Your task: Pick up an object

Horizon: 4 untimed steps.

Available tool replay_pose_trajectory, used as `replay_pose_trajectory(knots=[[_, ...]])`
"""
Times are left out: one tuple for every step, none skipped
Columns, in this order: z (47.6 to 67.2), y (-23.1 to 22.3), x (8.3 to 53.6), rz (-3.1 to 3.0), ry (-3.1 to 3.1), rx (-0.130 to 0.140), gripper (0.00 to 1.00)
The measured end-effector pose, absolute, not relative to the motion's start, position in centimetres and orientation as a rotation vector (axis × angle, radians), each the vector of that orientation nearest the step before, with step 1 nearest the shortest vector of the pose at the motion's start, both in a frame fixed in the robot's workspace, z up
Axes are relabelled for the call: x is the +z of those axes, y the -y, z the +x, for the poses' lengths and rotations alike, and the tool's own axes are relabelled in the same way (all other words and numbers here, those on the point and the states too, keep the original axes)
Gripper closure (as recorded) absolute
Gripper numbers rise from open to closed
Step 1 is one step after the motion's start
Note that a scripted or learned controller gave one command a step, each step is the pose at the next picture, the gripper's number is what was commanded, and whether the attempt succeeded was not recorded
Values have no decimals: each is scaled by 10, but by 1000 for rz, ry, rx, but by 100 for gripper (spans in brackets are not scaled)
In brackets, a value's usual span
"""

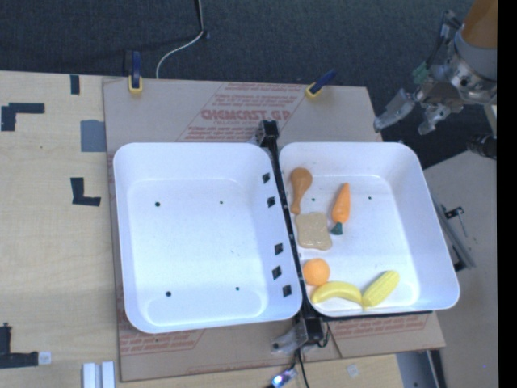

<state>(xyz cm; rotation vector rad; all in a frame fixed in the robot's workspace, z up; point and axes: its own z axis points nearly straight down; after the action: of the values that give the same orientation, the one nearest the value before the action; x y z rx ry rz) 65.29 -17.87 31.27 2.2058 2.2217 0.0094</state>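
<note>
The right bin point(404, 168) holds several toy foods: a tan drumstick point(300, 186), an orange carrot point(342, 204), a beige bread slice point(313, 231), an orange point(316, 272), a yellow banana point(336, 293) and a corn cob point(380, 288). My gripper point(414, 113) hangs at the upper right, outside the bin past its far right corner, well above the objects. Its two fingers are spread apart with nothing between them.
The left bin point(137, 176) sits beside the right one, joined by a black clipped divider point(277, 217). Both rest on a cardboard sheet point(234, 111) held by two clamps. A white cable point(182, 43) runs along the back.
</note>
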Motion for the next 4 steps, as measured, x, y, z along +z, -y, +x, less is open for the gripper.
replay_pose_trajectory(knots=[[600,110,115,2230,-2237,-15,0],[604,113,134,2221,-2224,-3,100],[562,144,299,2213,-2208,12,100],[525,25,410,2200,-2233,17,100]])
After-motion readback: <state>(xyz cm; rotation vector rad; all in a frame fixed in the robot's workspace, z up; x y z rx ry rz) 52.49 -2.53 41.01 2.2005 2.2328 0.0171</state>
